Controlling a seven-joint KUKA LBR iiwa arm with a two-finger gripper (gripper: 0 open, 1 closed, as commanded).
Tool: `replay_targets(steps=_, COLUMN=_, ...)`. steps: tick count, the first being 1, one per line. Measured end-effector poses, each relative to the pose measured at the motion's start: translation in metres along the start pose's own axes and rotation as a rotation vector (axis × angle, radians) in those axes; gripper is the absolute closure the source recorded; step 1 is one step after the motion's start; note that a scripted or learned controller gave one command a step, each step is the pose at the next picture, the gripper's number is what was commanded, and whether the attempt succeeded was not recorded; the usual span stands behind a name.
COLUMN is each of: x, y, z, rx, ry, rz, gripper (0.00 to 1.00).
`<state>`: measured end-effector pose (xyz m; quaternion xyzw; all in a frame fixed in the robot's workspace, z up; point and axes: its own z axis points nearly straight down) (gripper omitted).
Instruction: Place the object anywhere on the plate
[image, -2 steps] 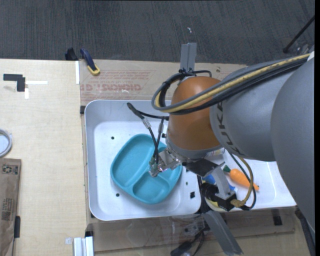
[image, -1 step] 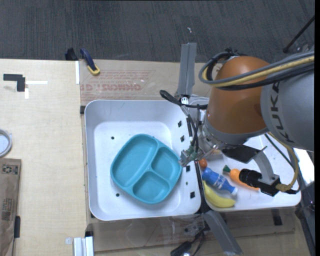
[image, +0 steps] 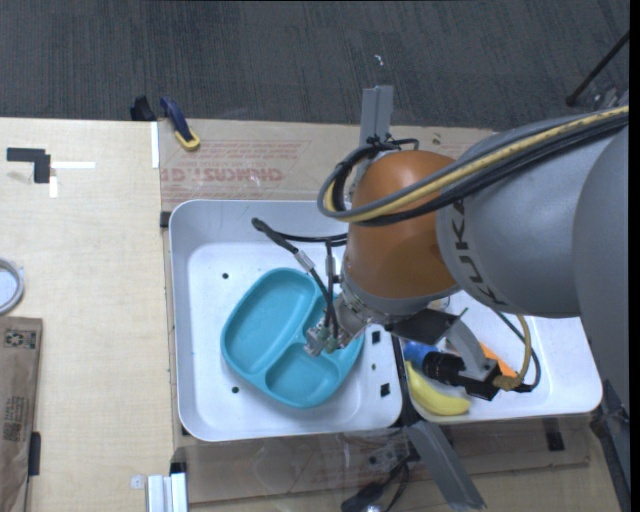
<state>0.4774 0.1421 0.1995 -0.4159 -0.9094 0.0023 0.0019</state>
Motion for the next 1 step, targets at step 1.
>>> replay_targets(steps=1, x=-0.0227, y=-0.0186, z=-0.0452, rx=-0.002, ry=-0.001, rz=0.029, gripper=1.00)
